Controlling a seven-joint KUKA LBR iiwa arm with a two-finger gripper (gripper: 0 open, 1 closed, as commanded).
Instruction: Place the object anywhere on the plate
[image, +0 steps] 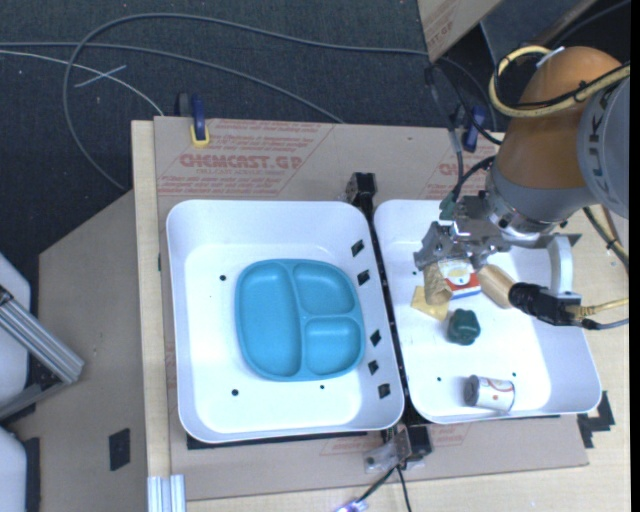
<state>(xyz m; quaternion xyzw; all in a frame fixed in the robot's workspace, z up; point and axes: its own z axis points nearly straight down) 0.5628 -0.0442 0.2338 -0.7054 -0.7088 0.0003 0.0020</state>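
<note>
The blue plate (298, 318) in the left bin (190, 300) is bare, so placing remains undone: the hand (447, 247) hovers at twelve o'clock in the right bin (560, 370) over a pile of objects (452, 290), its grip impossible to tell.

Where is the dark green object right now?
The dark green object lies in the right bin, near its middle, just below the pile of items under the hand and above the small white cylinder by the bin's near edge.
</note>
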